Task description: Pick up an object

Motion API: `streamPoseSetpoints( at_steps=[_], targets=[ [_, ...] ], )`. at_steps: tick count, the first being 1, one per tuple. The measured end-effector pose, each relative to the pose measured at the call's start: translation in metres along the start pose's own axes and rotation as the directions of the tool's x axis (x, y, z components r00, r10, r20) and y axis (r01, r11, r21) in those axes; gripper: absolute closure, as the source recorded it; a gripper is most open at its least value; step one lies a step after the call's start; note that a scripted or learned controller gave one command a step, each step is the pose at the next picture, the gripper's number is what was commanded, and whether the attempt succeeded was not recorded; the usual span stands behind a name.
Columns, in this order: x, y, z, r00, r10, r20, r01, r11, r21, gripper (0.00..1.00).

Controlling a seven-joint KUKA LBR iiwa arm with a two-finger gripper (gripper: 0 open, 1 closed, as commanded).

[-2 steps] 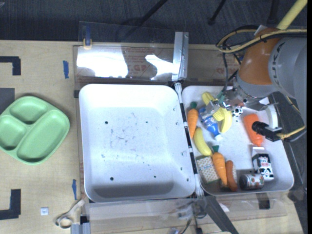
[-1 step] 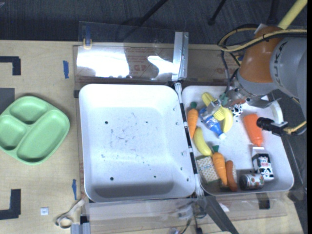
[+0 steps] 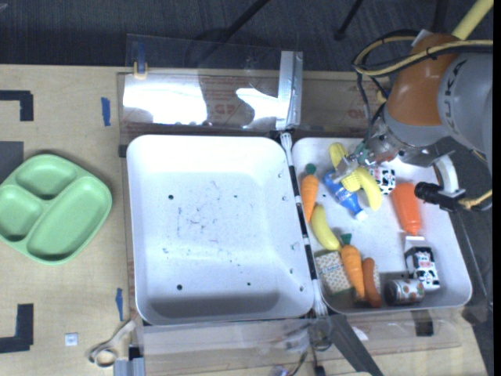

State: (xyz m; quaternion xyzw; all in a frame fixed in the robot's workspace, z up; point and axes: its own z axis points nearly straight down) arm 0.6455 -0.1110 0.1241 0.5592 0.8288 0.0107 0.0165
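Camera view — pincer (image 3: pixel 366 157) just above blue bottle (image 3: pixel 347 195).

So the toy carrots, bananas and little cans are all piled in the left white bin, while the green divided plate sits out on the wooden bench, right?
Not quite. The camera view shows the toy carrots, bananas and little cans lying in the right white bin, below the arm's gripper. The left white bin holds none of them. The green divided plate does sit out on the wooden bench.
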Motion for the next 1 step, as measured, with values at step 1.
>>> streamPoseSetpoints(
  at_steps=[1],
  targets=[
    [0.0662, 0.0503, -0.0608, 1.0, 0.025, -0.013, -0.024, 0.999, 0.034, 1.0]
  ],
)
